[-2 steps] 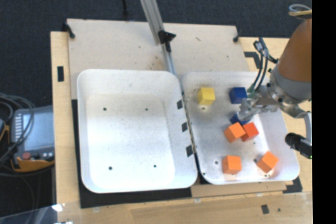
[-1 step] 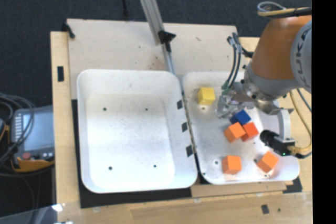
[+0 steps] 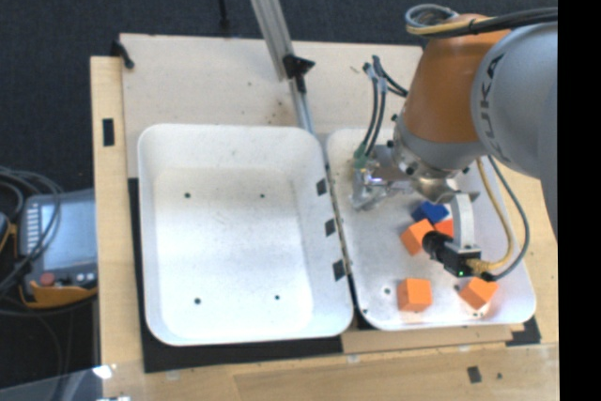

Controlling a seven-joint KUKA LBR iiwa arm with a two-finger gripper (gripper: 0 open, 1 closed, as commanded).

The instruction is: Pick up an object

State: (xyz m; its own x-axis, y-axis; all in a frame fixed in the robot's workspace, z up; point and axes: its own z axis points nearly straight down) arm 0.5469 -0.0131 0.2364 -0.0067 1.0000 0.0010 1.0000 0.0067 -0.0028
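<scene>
My gripper [image 3: 371, 185] hangs low over the upper left part of the right bin [image 3: 376, 249], under the grey and orange wrist. Just to its right a blue block [image 3: 429, 212] lies against an orange block [image 3: 412, 237], with a smaller orange piece [image 3: 442, 226] beside them. Two more orange blocks rest near the bin's front edge, one in the middle [image 3: 414, 294] and one at the right [image 3: 477, 293]. I see nothing between the gripper's tips, and the wrist hides much of the bin's far side.
The left bin [image 3: 160, 202] lies beside the right one, with a narrow divide between them. A slanted aluminium rail [image 3: 268, 9] rises behind the bins. A pendant with cables [image 3: 52, 244] sits off the bench at the left.
</scene>
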